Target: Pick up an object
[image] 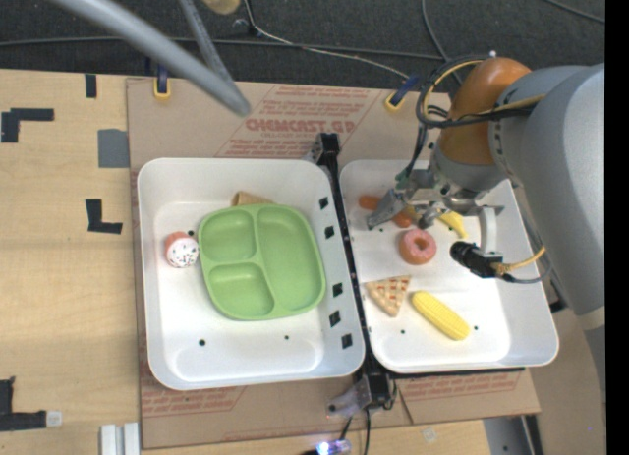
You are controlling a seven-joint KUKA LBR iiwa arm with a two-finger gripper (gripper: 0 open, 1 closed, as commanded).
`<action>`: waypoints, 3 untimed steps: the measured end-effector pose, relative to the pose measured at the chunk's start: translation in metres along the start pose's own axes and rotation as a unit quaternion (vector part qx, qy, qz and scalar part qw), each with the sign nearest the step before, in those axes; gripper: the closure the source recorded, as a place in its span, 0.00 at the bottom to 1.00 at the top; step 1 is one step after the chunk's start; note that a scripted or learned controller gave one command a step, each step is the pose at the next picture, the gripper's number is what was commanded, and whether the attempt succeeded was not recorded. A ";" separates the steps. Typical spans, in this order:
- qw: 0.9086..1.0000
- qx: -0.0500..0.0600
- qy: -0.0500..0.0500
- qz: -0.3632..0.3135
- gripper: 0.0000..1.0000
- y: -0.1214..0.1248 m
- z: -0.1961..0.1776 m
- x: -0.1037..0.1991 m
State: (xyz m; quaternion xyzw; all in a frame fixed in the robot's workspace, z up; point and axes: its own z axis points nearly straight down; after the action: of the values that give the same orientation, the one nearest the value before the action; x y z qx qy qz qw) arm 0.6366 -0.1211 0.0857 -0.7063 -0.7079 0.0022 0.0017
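Gripper (421, 209) low over the back of the right shallow white bin (526, 350), its tips lost in dark clutter; cannot tell their state. Just below, a pink ring-shaped doughnut toy (419, 246). Beside, an orange carrot-like piece (381, 209), half hidden. Nearer front, a waffle-patterned wedge (388, 295) and yellow corn cob (440, 315). Left bin (167, 345): green divided plastic tray (261, 260), white speckled ball (181, 251), tan piece (251, 199) mostly covered.

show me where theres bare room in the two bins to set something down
Left bin: bare floor along the front, below the green divided plate. Right bin: bare at the front right, beyond the corn cob. Crowded: the right bin's back, where the end effector sits over the donut by the pizza slice.
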 end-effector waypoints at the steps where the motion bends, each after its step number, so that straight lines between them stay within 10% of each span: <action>1: 1.000 -0.001 0.000 -0.001 1.00 0.001 -0.013 0.001; 3: 1.000 -0.005 0.000 0.001 1.00 0.005 -0.125 0.006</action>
State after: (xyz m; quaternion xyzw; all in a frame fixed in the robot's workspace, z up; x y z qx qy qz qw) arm 0.6427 -0.1147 0.2110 -0.7069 -0.7073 -0.0012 -0.0022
